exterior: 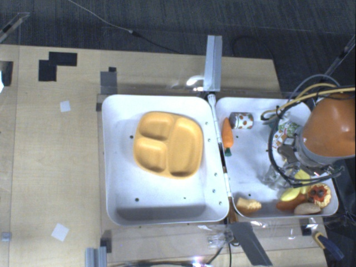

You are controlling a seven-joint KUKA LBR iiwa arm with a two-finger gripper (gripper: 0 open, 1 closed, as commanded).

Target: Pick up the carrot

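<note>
- The carrot (227, 133) was seen lying against the right bin's (250, 177) left wall.
- The gripper (278, 168) was spotted well right of the carrot; its state could not be told.

We look down on a pale wooden worktop (50, 166) carrying two shallow white bins side by side. The left bin (119, 204) holds a yellow sectioned plate (168, 144), divided into three compartments and lying near the bin's middle. The right bin (247, 177) holds several small items. A small printed can (241, 120) lies on its side near the far edge. A pale bread-like piece (248, 206) sits at the near edge, close to the divider. In the near right corner we see a yellow banana-like piece (293, 193), a reddish round item (319, 193) and a pale oblong piece (307, 208), clustered together. Black squares (55, 64) mark the worktop's far left.
</note>
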